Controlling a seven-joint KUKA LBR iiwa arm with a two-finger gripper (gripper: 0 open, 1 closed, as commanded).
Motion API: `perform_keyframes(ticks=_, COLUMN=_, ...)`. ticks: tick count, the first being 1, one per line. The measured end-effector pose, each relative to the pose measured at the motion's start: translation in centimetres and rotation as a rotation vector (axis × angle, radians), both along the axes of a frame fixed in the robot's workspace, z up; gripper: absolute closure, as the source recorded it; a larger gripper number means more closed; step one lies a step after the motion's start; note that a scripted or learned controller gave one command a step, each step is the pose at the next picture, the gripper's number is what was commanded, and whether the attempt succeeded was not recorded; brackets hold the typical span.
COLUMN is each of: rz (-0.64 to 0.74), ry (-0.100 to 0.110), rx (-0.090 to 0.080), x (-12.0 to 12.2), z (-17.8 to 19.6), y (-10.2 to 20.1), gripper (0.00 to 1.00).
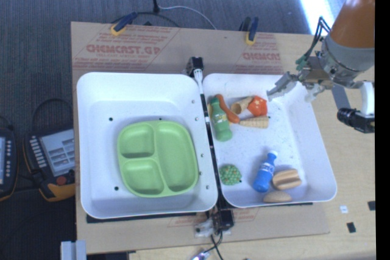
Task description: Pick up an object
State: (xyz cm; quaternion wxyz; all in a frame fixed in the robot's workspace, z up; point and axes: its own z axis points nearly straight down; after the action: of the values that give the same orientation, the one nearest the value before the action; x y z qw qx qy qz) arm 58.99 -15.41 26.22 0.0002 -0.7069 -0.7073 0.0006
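Dark grey carpet surrounds the tabletop, on which a brown board carries two shallow white bins side by side. Left bin holds a green divided plate. Right bin holds the candidate objects: a green bottle against the inner wall, an orange curved piece just beside it, a cone-shaped item, an orange-red round item, and a pale corn-like piece below these. Nearer the front lie a green knobbly ball, a blue bottle, a hot-dog bun and a tan flat piece. The claw is positioned above the far right corner of the right bin, with its fingers spread apart and nothing between them. All objects rest in the bins, apart from the claw.
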Motion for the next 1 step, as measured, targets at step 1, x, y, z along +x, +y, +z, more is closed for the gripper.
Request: perform_keyframes(ticks=1, rz=0.029, ry=0.004, rx=0.002, x=-5.37, z=-15.26, y=2.80, gripper=0.00)
